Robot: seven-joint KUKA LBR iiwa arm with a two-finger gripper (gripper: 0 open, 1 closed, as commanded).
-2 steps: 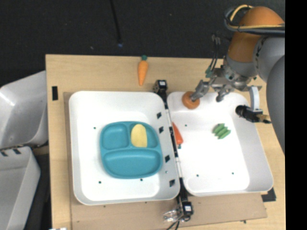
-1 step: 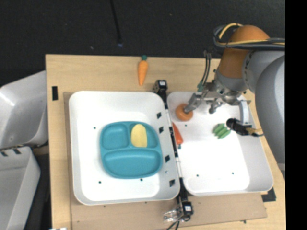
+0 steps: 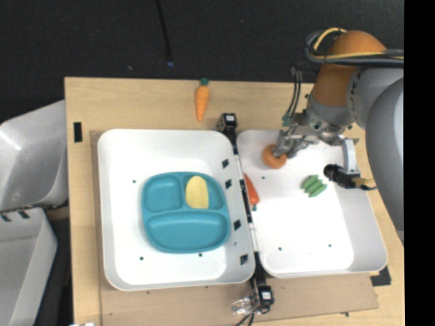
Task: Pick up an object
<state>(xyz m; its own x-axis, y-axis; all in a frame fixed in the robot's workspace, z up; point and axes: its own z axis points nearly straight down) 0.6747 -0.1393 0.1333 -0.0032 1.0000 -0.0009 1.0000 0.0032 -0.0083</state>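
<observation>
In the right bin [image 3: 319, 250], my gripper [image 3: 288, 146] hangs low over the far left corner. A round orange thing [image 3: 273, 159] lies on the bin floor right at the gripper's tip, on its lower left side, touching or nearly touching it. A green pod-like thing [image 3: 314, 185] rests in the same bin, to the right of and nearer than the orange one. A small red-orange piece [image 3: 251, 191] lies against that bin's left wall.
The left bin [image 3: 122, 250] holds a blue divided plate [image 3: 166, 226] with a yellow thing [image 3: 197, 192] in its upper right compartment. A toy carrot [image 3: 202, 100] lies on the bare bench beyond the bins. The near half of the right bin has free room.
</observation>
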